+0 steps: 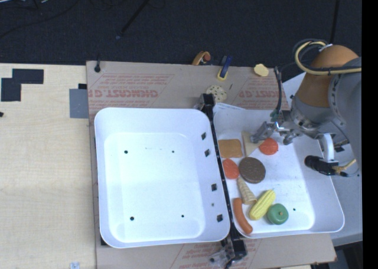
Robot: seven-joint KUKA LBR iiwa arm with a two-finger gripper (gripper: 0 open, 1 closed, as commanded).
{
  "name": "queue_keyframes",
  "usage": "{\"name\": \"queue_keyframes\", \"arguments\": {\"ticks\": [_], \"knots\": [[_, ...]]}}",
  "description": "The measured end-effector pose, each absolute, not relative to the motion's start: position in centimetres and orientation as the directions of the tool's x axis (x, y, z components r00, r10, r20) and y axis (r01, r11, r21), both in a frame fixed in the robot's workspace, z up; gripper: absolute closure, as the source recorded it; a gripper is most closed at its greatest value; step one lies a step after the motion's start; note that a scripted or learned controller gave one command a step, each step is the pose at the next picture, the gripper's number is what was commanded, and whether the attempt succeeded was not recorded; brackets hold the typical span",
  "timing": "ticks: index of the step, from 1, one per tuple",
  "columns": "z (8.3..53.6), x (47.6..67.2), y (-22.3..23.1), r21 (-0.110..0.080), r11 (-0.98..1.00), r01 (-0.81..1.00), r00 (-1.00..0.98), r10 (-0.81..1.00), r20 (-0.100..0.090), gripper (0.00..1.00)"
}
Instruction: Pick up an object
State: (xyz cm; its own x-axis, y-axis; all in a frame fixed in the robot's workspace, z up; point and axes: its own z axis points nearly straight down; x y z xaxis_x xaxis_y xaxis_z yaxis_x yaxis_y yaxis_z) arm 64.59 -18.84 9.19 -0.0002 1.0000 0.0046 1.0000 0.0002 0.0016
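My gripper hangs over the upper part of the right bin, its two fingers spread open. A small round red toy lies just beneath and between the fingertips, resting on the bin floor and not held. Left of it lie a tan square cracker and a pale wedge. Lower down are a brown round cookie, an orange-red piece, a cone, a yellow corn cob, a green ball and a sausage.
The left bin stands beside the right one, with a black divider and clips between them. On the cardboard behind the bins lie a spotted cookie, a blue clip, an orange clip and a yellow piece.
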Motion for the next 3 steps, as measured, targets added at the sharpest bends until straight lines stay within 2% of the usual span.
{"name": "queue_keyframes", "arguments": {"ticks": [1, 2, 3], "knots": [[10.0, 64.8, -21.2, 0.011, 0.002, 1.000, -0.002, 1.000, 0.000, 0.00], [11.2, 64.9, -21.1, 0.014, 0.005, 1.000, -0.005, 1.000, -0.001, 1.00], [27.8, 64.5, -19.2, 0.012, 0.002, 1.000, -0.002, 1.000, -0.003, 1.00]]}}
